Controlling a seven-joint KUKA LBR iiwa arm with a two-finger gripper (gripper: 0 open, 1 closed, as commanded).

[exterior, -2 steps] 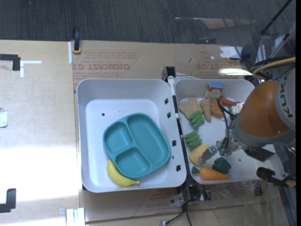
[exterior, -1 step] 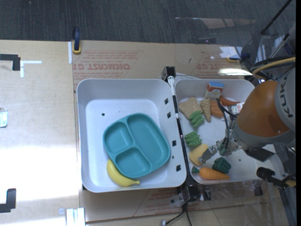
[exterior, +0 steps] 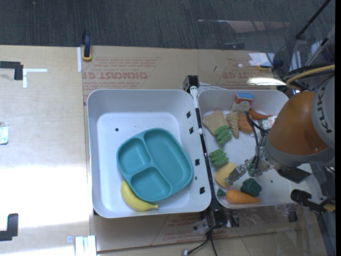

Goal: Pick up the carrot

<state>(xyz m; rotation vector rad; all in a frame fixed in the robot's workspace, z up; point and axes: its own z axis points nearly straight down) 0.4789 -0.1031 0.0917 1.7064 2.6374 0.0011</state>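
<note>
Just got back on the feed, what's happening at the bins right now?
The arm is reaching into the right bin among the toy food, its gripper low over the near end. The carrot lies on the bin floor just in front of it, not picked up. The left bin holds a teal tray and a banana.

We see two bins side by side: left bin (exterior: pixel 96 143) holds the tray (exterior: pixel 154 164), banana (exterior: pixel 136 199) at its 7 o'clock. Right bin (exterior: pixel 277 199): carrot (exterior: pixel 242 197) at 6 o'clock edge, gripper (exterior: pixel 250 167) just at carrot's 12.
</note>
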